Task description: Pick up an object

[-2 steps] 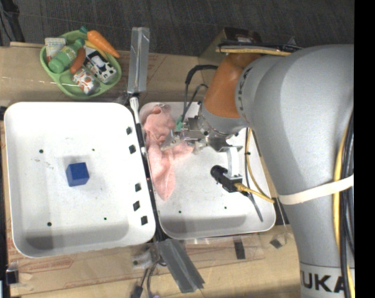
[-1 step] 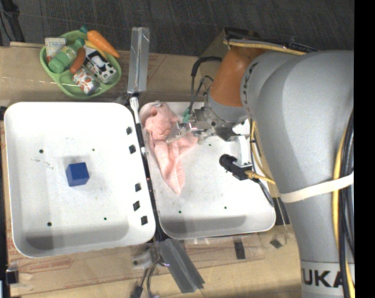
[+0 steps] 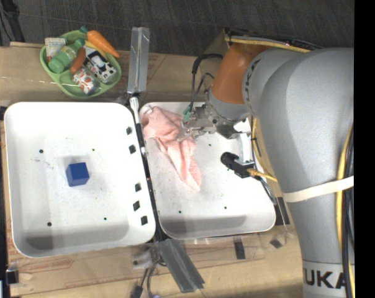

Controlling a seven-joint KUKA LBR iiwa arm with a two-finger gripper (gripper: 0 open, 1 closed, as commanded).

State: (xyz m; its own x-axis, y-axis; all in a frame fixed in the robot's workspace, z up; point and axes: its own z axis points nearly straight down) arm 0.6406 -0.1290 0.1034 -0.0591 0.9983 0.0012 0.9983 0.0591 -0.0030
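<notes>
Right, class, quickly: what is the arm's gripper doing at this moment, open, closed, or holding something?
Gripper: down on the pink cloth in the right bin; whether it grips the cloth cannot be told.

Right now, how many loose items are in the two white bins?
2. A blue cube lies in the left bin, left of its middle. A pink cloth lies in the right bin, upper left, under the tool. The arm may hide others.
</notes>
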